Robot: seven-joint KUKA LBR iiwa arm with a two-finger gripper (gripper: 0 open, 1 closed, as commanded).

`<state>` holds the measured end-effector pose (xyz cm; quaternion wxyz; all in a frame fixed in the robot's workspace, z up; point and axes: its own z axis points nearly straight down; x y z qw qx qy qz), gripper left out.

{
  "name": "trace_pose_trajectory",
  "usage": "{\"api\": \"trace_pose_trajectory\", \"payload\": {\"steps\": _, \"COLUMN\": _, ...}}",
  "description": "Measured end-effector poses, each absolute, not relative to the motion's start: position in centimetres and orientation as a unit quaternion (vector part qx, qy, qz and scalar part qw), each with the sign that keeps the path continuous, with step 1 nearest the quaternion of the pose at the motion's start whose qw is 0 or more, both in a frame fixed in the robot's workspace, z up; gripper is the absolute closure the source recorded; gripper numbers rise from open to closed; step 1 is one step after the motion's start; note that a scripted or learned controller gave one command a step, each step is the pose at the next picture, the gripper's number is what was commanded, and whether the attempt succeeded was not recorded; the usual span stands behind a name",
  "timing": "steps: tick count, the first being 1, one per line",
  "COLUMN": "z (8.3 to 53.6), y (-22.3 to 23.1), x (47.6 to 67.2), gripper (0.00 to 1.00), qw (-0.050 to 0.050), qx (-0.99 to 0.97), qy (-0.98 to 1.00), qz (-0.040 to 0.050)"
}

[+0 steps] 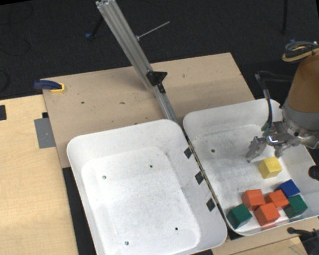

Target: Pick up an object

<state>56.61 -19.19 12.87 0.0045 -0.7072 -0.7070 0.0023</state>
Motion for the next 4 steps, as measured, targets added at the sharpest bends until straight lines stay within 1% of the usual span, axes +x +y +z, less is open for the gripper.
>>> {"api": "trace_pose_trajectory", "payload": {"steps": 1, "z": 9.0, "y": -19.2, "x": 56.7, "gripper": 0.0, "qw": -0.001, "qx": -0.708, "qy": -0.706, "qz": 0.0001}}
{"api": "trace_pose_trajectory", "payload": {"steps": 2, "z": 10.2, "y": -19.3, "x": 56.7, "gripper": 1.0, "qw": 0.0, "qx": -0.71, "qy": -0.704, "qz": -0.0004}}
{"api": "trace_pose_trajectory", "payload": {"steps": 3, "z": 16.3, "y": -19.2, "x": 56.3, "gripper": 1.0, "qw": -0.001, "qx": -0.708, "qy": -0.706, "qz": -0.0008}}
{"api": "trace_pose_trajectory", "payload": {"steps": 4, "z": 21.1, "y": -20.2, "x": 56.6, "gripper": 1.0, "qw": -0.001, "qx": -0.707, "qy": -0.707, "qz": -0.0004}}
